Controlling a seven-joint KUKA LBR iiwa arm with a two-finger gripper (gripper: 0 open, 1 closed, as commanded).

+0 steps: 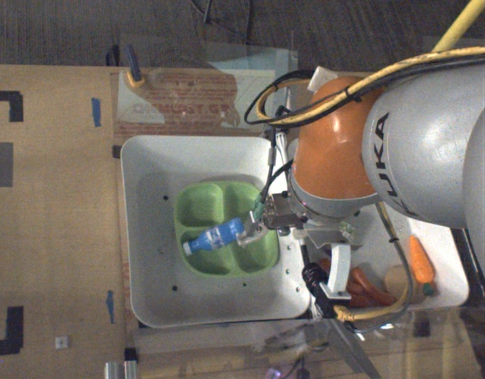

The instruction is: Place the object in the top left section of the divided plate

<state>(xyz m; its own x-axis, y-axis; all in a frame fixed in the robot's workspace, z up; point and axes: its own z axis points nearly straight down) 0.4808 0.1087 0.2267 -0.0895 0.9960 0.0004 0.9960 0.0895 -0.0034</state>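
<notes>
A blue-and-white bottle (pixel 215 238) lies tilted across the green divided plate (pixel 197 205), its blue cap end toward the plate's lower left edge and its other end at the pincer (pixel 250 234). The pincer is clenched on the bottle, its metal fingers (pixel 254 221) closing on the bottle's right end over the middle of the plate, where the dividers meet. The plate sits in the left white bin (pixel 148 212), nearer the bin's right wall than its left. The grey arm (pixel 432 133), with its orange band (pixel 337 148), reaches in from the right and hangs over the wall between the two bins, black and yellow cables looping round the wrist. In the right bin (pixel 452 287) an orange carrot (pixel 420 260) lies near the far wall, with a red item (pixel 367 287) and a pale round thing (pixel 396 279) beside it, partly hidden by the arm. The bins rest on a brown table (pixel 53 212) marked with black corner shapes and strips of blue tape (pixel 96 111).
</notes>
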